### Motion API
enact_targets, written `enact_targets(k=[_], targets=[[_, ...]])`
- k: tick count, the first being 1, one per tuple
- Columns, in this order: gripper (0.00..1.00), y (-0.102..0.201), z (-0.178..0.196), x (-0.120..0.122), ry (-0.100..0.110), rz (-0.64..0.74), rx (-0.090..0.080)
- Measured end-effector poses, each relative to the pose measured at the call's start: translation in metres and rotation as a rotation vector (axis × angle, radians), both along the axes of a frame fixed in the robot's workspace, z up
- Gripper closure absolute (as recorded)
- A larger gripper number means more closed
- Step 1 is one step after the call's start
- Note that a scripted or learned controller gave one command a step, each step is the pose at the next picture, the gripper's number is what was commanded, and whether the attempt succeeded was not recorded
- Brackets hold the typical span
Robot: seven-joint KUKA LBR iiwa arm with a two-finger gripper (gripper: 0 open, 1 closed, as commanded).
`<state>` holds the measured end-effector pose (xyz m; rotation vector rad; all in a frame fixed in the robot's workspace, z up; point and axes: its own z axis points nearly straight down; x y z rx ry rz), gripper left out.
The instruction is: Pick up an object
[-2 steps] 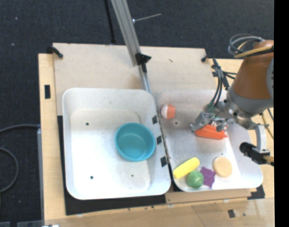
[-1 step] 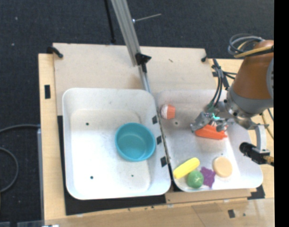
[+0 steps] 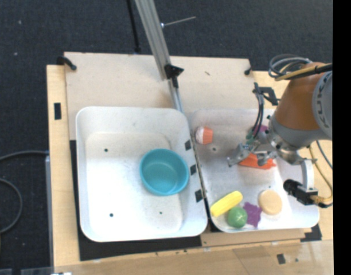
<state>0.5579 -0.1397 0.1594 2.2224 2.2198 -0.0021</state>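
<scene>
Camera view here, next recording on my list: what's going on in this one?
A grey and orange arm reaches in from the right over the right bin, its tool low, right by an orange object. Whether it has a grip on that object can't be told. Along the bin's near edge lie a yellow piece, a green ball, a purple piece and a tan round piece. A blue bowl sits in the left bin.
</scene>
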Motion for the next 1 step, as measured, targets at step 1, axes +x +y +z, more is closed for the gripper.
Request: enact_targets(k=[1], targets=[[0.0,-0.001,-0.0498,0.0002,-0.001,-0.002,0.0]])
